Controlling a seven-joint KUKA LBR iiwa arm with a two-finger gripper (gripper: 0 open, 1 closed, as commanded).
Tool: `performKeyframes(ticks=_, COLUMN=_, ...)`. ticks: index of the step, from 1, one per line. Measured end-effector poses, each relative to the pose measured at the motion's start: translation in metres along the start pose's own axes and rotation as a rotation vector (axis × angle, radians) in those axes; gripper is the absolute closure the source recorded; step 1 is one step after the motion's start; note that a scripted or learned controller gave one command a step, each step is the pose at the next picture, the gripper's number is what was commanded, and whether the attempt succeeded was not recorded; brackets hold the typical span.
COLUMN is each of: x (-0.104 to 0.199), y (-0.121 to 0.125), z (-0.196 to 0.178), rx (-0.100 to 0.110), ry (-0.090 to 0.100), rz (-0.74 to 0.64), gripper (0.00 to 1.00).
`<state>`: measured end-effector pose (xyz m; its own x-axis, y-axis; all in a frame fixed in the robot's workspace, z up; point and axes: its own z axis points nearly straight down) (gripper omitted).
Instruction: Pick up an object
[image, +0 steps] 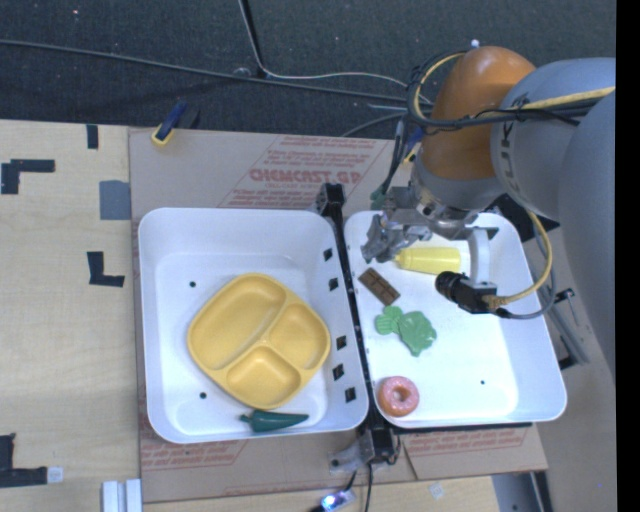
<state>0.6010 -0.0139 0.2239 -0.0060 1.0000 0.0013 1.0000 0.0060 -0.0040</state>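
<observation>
My gripper (384, 243) hangs over the back left of the right bin (500, 385), its metal fingers pointing down just above a small brown block (379, 286). A yellow bottle-shaped object (430, 261) lies right beside the gripper, on its right. A green leafy toy (407, 328) lies in the middle of that bin, and a pink doughnut (398, 395) sits near its front left corner. Nothing shows between the fingers.
The left bin (160, 300) holds a yellow divided plate (258, 338) and a dark green pepper (272, 421) at its front edge. A black divider (345, 300) runs between the bins. The arm's grey body and orange band fill the space above the right bin's back.
</observation>
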Motion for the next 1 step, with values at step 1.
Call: performKeyframes(ticks=1, x=0.0579, y=-0.0126, z=-0.0086, rx=-0.001, ry=0.0, rz=-0.002, gripper=1.0)
